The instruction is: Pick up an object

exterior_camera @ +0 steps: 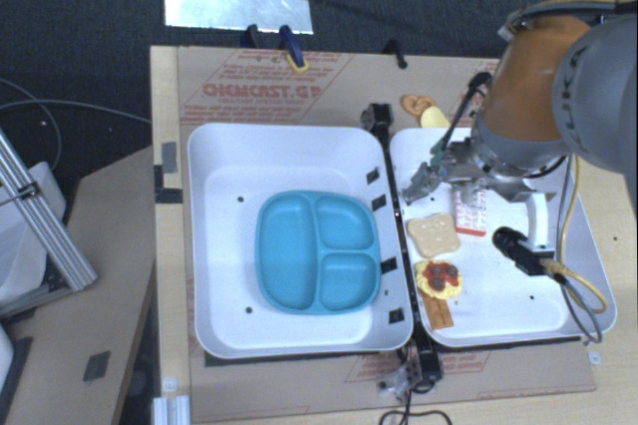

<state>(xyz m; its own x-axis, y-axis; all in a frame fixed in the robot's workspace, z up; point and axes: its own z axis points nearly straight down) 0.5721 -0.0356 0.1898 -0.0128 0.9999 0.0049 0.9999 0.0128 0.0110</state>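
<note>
Arm: grey with an orange band, reaching in from the right and hanging over the far half of the right bin.
Gripper: low over the right bin's left side, close to the wall between the two bins and angled toward the left. I cannot tell how far open it is, and nothing is seen held in it.
Right bin: white and shallow, with several small things lying in its left half.
Toast slice: tan, lying flat just nearer than the gripper and apart from it.
Packet: red and white, just right of the toast slice, partly under the arm.
Pizza piece: yellow with red topping, nearer than the toast slice, close to the bin's left wall.
Brown strip: just nearer than the pizza piece and touching it, near the bin's near-left corner.
Yellow piece: at the right bin's far-left corner; whether it is inside the rim or just beyond it cannot be told.
Round biscuit: on the cardboard, just beyond the yellow piece.
Left bin: white, holding only a blue divided plate, which lies flat toward its right side.
</note>
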